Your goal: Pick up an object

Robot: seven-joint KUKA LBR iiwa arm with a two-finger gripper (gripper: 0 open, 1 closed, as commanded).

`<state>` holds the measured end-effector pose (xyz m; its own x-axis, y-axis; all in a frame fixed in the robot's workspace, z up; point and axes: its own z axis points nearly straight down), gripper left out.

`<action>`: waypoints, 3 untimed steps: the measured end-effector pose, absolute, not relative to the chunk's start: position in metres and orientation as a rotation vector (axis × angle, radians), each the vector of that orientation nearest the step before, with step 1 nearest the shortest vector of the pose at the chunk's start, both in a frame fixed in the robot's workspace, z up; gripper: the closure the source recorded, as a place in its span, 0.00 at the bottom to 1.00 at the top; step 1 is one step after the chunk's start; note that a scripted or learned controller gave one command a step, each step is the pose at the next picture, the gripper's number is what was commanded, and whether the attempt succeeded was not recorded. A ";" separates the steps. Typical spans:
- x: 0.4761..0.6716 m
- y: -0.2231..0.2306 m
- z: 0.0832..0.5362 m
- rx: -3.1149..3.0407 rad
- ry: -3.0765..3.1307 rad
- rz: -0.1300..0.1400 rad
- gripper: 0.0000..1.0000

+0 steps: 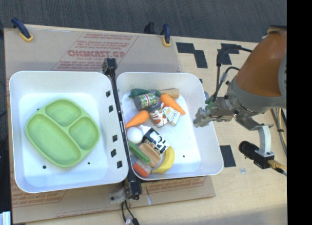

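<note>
overhead slanted view of a bench with two shallow white bins side by side. the left bin holds a green divided plate with three compartments. the right bin holds a loose heap of toy foods in its left half: a green can at the heap's 12 o'clock, a carrot at 1 o'clock, a second carrot at 9 o'clock, a small printed carton at the centre, a white egg at 8 o'clock, a black-and-white box just right of the egg, and a banana at 5 o'clock. several of these items touch or overlap.

the grey arm with its orange band enters from 3 o'clock. the gripper hangs at the right wall of the right bin, near its rim, well apart from the heap; the bin floor between it and the heap is bare. whether the claw is wide or narrow cannot be told at this size and angle, and nothing is seen in it.

judged step: approach, before any grasp; no object has been picked. the next move calls for travel toward 9 o'clock over the heap, choice of one item standing clear of its neighbours (the carrot at 1 o'clock lies nearest), then a descent aligned across its narrow width.
</note>
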<state>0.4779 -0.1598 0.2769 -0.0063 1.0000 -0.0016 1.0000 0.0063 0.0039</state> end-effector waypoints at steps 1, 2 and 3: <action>0.524 -0.202 0.213 2.216 2.229 -0.003 1.00; 0.524 -0.202 0.213 2.215 2.228 -0.002 0.00; 0.560 -0.210 0.096 2.215 2.233 -0.004 0.00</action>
<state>0.5603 -0.2100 0.0960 -0.0082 1.0000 0.0011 1.0000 0.0082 -0.0047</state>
